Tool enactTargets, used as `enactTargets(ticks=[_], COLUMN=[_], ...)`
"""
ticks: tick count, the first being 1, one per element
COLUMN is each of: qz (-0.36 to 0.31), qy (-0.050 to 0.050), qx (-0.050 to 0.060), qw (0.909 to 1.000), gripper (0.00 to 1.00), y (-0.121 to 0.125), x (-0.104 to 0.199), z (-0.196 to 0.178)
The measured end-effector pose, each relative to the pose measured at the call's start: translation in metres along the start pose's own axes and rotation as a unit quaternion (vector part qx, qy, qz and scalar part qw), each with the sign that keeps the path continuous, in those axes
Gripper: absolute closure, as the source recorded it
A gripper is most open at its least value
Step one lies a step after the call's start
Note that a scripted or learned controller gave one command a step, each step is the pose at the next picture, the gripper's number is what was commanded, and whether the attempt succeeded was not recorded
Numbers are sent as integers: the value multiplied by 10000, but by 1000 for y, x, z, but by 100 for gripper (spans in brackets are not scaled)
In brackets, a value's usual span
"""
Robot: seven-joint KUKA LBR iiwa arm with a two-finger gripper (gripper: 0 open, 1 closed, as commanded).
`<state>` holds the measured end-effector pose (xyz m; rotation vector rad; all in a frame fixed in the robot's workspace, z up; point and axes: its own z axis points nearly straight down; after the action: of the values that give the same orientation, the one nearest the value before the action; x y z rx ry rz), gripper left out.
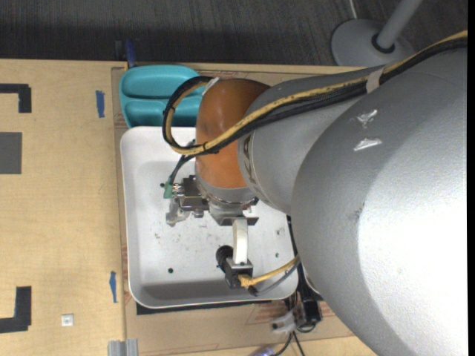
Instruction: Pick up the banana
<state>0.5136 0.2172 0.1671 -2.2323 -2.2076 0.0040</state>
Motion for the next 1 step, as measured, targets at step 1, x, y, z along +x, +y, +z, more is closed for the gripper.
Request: enactTargets(ticks=[1], qz=[847], qy=[-1], qx=[8], qw=[9964], gripper=[0], y=[-35], x=[7], z=[33])
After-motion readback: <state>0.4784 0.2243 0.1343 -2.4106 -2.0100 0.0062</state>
